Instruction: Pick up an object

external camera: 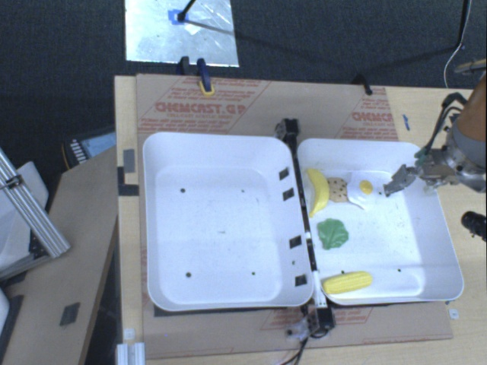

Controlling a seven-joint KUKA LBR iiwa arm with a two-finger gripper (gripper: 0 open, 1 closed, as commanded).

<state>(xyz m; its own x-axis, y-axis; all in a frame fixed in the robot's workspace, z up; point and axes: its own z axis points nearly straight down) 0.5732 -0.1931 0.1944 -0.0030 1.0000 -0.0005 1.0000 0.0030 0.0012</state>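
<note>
Resting side by side on a bench (pixel 396 112) are two shallow white bins. Left bin (pixel 221 219): bare white floor with a few dark specks. Right bin (pixel 434 257): five items. A yellow banana (pixel 318 189) lies near the far left corner, close along the divider. Just right of it, touching, sits a speckled tan cracker-like piece (pixel 338 191), and against that a white fried egg with a yellow yolk (pixel 364 188). A green leafy piece (pixel 332 233) lies nearer, apart from the others. A yellow corn cob (pixel 348 282) lies along the near wall. Gripper (pixel 399 181): reaching in from the right over the far right part of the right bin, its tip just right of the fried egg; how far it is open cannot be told, and nothing is seen held in it.
</note>
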